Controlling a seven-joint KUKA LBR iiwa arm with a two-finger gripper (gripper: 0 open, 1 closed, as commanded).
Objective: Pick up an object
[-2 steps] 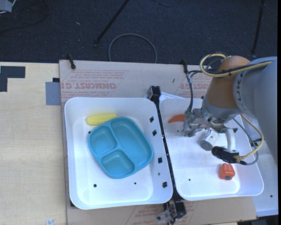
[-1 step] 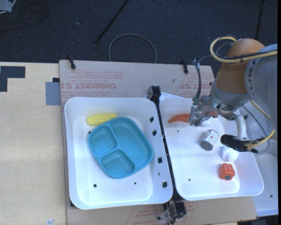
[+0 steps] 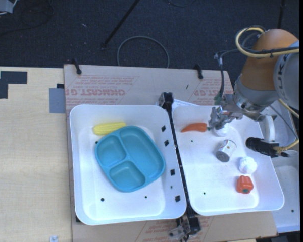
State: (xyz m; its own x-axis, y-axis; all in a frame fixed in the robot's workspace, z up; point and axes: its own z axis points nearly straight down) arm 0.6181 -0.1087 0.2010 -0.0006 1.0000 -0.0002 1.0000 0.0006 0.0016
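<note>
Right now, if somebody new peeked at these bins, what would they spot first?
Probably the big blue plastic divided plate lying in the left white bin, with a yellow corn cob toy just beyond its far edge. Next, the grey arm with its orange band, whose gripper is low over the far part of the right white bin, beside an orange carrot toy. A red pepper toy sits nearer the front.

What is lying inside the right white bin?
The right bin holds an orange carrot, a grey cup, a white ball and a red-orange pepper. The gripper partly covers another white item.
</note>
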